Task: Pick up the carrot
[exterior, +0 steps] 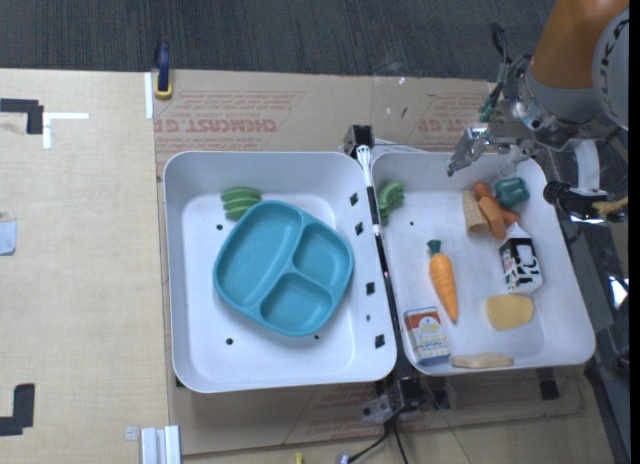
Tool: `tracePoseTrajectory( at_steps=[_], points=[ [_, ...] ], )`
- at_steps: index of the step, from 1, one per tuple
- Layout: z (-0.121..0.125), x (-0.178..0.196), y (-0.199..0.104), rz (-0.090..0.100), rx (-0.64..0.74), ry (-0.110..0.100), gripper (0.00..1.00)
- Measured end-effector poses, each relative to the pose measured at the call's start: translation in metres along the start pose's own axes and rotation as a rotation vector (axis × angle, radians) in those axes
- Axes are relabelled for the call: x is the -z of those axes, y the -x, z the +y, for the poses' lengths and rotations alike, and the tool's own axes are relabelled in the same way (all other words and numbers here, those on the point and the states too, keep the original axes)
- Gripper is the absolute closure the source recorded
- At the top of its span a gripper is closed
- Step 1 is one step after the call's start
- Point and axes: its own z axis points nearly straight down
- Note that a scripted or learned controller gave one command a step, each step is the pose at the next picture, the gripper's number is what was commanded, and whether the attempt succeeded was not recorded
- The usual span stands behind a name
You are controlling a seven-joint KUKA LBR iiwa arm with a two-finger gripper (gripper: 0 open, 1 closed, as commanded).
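The carrot (443, 284) is orange with a small green top and lies lengthwise in the middle of the right bin (570, 337), its green end pointing to the far side. My gripper (487, 146) hangs over the far edge of that bin, well beyond the carrot and a little to its right. It is up in the air, apart from the carrot. Nothing shows in its grasp.
Around the carrot lie a small printed box (427, 335), a tan stick (482, 360), a yellow slice (510, 312), a black-and-white carton (520, 264) and a tan, orange and teal cluster (494, 206). A green item (388, 195) sits at the divider. The left bin holds a blue divided plate (283, 267).
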Motion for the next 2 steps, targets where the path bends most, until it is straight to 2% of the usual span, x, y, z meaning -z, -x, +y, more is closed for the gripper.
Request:
tracePoseTrajectory(
  at_steps=[1, 2],
  points=[
    [-0.0817, -0.1191, -0.0326, 0.001, 0.074, 0.001, 0.00],
    [-0.0811, -0.1102, -0.0313, -0.001, 0.069, 0.002, 1.00]
  ],
)
